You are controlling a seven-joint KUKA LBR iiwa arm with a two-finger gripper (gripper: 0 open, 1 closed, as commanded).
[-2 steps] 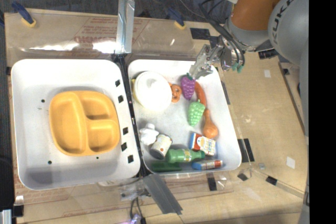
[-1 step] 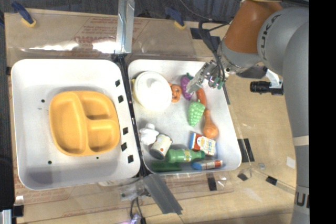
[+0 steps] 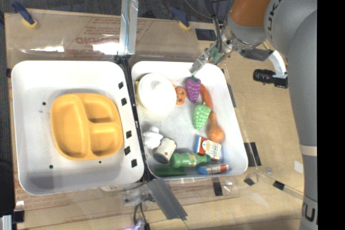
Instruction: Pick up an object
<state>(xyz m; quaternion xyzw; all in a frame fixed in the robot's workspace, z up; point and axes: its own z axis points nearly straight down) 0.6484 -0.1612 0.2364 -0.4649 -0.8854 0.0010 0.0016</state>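
I am looking at the right bin [image 3: 233, 116], where the pickable toys are lying in a cluster right of the frame's center. A purple grape bunch [image 3: 193, 86] is sitting near the bin's upper edge, touching a carrot [image 3: 206, 95] on its right and close to a small orange figure [image 3: 180, 95] on its left. Below them a green grape bunch [image 3: 201, 115] is resting beside an orange gourd-shaped toy [image 3: 215, 129]. A white bowl [image 3: 156, 91] is filling the bin's upper left corner. Along the lower edge I am seeing a white cup [image 3: 164, 149], a green bottle [image 3: 188, 160], a small carton [image 3: 207, 147] and a marker-like tube [image 3: 213, 169].

The gripper [image 3: 198, 65] is hanging over the bin's upper rim, just above the purple grape bunch, tilted down toward the left. Its tip is reading as one pale sliver, so I cannot tell how wide it is, and nothing is showing in its grasp.

In the left bin [image 3: 27, 83], a yellow divided tray [image 3: 86, 125] is lying alone.
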